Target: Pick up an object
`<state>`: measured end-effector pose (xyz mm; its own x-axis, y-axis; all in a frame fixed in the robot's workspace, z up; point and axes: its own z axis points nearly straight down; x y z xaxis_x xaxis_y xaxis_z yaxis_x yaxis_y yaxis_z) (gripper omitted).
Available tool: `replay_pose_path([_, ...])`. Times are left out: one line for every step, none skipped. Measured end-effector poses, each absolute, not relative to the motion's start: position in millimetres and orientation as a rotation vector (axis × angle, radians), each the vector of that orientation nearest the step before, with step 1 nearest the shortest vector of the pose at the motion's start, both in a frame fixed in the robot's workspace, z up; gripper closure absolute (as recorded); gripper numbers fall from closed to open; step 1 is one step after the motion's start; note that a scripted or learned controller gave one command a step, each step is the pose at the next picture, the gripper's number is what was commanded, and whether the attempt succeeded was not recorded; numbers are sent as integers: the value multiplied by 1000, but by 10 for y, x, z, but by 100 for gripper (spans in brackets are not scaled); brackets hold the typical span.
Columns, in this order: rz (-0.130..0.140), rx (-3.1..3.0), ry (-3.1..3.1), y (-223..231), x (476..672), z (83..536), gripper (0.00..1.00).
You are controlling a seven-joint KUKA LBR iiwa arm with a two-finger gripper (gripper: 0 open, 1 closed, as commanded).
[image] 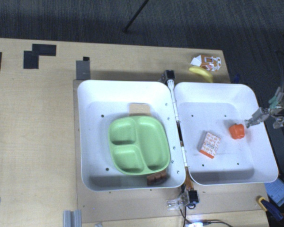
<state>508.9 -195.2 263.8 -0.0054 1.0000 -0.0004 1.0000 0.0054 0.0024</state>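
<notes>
Where the two white bins sit side by side, the left bin (87,126) is taken up by a green divided plate (138,144), with a tan piece (139,108) just behind it and a brown piece (156,178) at its front edge. In the right bin (217,100) a small printed carton (209,144) is seen, its long axis tilted slightly from upright; its print cannot be read. An orange object (236,131) lies near it. The gripper (270,113) is seen at the right rim.
</notes>
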Motion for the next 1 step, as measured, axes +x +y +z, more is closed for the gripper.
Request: replay_pose_path([0,2220,2226,-1851,5036,1053,0])
